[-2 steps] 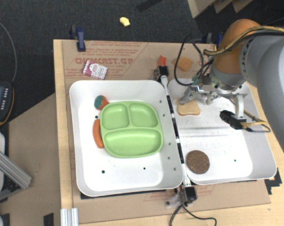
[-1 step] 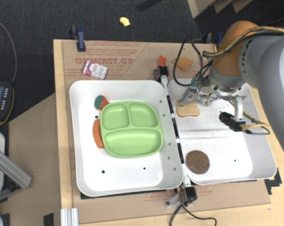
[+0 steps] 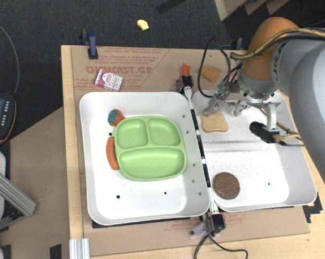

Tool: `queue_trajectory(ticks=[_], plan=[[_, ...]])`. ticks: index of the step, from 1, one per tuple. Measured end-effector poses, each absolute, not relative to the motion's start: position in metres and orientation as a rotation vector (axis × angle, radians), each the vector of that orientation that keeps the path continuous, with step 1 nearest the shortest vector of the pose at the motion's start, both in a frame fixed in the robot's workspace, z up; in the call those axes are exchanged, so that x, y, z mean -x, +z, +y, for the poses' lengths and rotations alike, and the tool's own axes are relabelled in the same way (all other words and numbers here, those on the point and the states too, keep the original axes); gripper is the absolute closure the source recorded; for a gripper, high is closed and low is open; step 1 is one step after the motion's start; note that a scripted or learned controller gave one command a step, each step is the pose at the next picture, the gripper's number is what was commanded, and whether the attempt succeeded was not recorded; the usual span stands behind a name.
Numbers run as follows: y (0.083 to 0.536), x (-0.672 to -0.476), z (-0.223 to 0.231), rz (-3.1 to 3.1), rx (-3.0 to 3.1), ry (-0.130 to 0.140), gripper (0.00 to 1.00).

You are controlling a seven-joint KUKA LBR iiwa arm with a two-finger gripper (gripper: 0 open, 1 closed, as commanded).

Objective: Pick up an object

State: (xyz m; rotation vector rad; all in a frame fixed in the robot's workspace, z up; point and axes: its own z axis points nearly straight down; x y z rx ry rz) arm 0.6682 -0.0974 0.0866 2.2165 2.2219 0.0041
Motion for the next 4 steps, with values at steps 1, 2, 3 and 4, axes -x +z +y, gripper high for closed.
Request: queue_trajectory(ticks=[1,2,3,4], plan=[[0.087,-0.668,-0.099,2.221,-2.219,0.005,0.0],[0.087,-0.654,-0.112,2.219,-2.221,0.004,0.0],[0.087,-0.657,-0.106,2.219,-2.217,0.003,0.0],[0.087,-0.667,-0.109,2.222,-2.217,0.004,0.0]])
